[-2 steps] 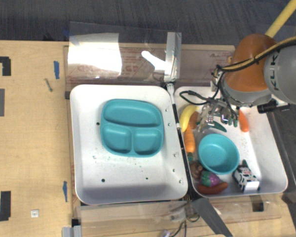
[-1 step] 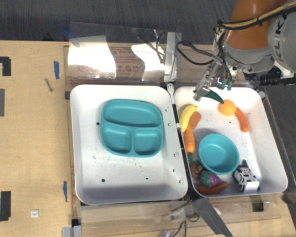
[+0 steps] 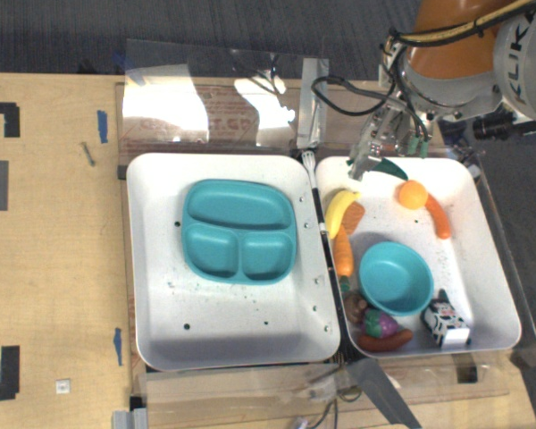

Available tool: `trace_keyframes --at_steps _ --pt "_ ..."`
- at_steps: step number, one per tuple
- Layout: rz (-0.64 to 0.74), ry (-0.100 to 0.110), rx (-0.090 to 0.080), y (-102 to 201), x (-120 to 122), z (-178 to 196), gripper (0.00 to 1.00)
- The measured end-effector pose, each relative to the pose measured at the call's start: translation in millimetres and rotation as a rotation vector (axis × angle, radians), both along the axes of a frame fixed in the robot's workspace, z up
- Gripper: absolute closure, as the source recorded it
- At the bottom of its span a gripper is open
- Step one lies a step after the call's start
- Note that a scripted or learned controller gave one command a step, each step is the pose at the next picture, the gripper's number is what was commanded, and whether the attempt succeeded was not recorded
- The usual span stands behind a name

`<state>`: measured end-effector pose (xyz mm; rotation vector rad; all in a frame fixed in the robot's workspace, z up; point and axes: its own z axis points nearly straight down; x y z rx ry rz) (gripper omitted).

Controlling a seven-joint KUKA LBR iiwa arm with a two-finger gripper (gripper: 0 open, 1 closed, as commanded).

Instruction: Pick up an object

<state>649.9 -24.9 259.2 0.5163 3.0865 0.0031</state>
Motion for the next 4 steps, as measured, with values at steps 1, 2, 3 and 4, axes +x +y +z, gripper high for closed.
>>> trace_keyframes --at_steps 1,2,3,4 --pt "0.190 0.001 -0.003 -14 3 14 1.00" --pt "0.338 0.013 -0.002 -84 7 -64 1.00" --pt "0.424 -0.001 -0.006 -109 -12 -170 1.00" --pt "0.488 -0.009 -0.008 -43 21 -34 1.00"
